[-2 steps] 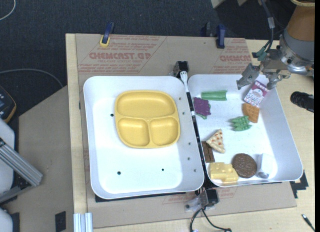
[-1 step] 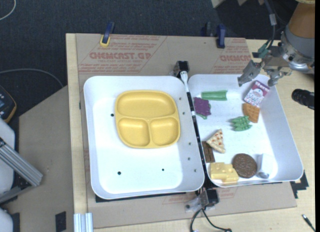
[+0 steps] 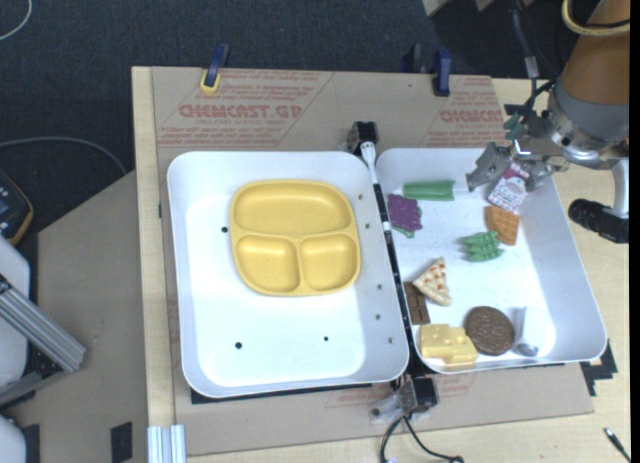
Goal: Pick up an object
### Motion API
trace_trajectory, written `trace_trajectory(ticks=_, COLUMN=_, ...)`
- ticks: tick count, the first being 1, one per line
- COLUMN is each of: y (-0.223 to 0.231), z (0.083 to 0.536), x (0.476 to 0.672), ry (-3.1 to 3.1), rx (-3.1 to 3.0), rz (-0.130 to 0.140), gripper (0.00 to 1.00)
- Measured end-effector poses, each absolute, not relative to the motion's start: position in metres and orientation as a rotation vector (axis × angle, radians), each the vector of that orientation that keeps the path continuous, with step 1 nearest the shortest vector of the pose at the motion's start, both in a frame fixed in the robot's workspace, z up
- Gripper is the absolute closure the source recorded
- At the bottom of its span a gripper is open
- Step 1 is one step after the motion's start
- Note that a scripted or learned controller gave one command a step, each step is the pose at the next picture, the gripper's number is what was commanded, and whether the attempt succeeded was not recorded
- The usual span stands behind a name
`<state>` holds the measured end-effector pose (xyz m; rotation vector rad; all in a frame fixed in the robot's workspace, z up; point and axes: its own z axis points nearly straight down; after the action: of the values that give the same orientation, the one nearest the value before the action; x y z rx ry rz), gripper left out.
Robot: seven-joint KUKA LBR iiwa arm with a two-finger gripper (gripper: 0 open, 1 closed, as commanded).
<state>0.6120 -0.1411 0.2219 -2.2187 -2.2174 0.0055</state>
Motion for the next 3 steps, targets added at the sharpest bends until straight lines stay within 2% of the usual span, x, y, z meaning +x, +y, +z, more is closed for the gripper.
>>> trace_trajectory(ticks=1, y=-0.137, z=0.163, x=0.619, ry=-2.220, rx=-2.218, rz=0.003, gripper=0.00)
trace_trajectory(ticks=2, y=-0.146, z=0.112, x=0.613, ry=-2.217, rx=-2.219, rz=0.004, gripper=0.00)
trace_trajectory(ticks=3, y=-0.145, z=0.084, x=0.613, ry=-2.219, rx=-2.219, rz=0.003, gripper=0.00)
